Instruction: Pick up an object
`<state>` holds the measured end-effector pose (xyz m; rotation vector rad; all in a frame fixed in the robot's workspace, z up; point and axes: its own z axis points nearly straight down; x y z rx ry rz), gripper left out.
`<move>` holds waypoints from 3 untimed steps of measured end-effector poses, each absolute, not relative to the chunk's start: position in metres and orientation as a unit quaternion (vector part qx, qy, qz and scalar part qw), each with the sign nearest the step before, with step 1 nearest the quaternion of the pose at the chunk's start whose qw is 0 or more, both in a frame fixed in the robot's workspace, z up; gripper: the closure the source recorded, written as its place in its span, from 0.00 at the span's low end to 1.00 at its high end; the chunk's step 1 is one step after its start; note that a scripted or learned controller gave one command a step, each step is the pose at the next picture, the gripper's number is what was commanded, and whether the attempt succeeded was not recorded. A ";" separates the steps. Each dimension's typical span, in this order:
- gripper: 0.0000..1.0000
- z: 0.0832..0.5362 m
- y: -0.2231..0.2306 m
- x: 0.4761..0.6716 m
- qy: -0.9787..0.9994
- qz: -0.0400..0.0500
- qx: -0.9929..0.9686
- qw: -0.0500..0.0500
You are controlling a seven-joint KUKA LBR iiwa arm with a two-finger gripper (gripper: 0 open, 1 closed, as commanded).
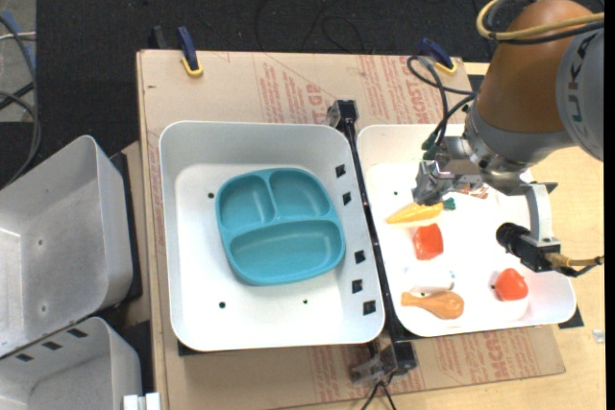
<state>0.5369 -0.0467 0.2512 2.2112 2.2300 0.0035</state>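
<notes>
The right bin (384, 149) holds several small toy foods. A yellow-orange wedge (413, 214) lies near its middle, and an orange-red block (429, 241) sits just below it. A red rounded piece (510, 284) rests at the lower right. A tan drumstick (437, 304) lies at the front, with a small white piece (430, 280) above it. My gripper (432, 186) hangs low over the right end of the yellow-orange wedge, touching or nearly touching it. The wrist hides the part of the bin behind it.
The left bin (183, 206) holds a teal divided plate (279, 226). A black divider with clips (357, 206) runs between the bins. A black fitting (524, 247) on a cable sits by the right bin's right rim. Grey tubs (48, 235) stand off the bench's left.
</notes>
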 end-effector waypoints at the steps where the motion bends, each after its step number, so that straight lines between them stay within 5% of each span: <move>1: 1.00 0.255 0.009 0.548 0.710 0.001 0.704 0.000; 3: 1.00 0.230 0.096 0.577 0.710 0.000 0.704 0.000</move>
